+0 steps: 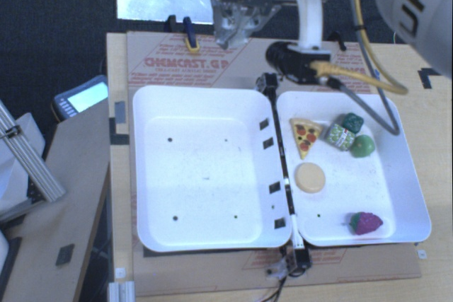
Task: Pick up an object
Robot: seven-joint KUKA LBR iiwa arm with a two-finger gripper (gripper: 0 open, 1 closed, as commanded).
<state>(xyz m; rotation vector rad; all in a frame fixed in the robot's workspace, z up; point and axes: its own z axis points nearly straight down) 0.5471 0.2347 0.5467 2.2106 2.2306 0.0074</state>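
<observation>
Toys, among them a pizza slice (305,135), lie right of centre while the gripper (233,28) hangs top-centre, its state untellable.

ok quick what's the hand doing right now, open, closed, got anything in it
Hand: raised above the back edge of the bench, behind the left bin; open or closed cannot be told, and nothing is seen in it.

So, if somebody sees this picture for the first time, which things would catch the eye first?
Probably the toy food in the right bin: a pizza slice, a pale round cookie, a green ball and a purple grape bunch. Next, the gripper hanging above the bench behind the left bin.
</observation>
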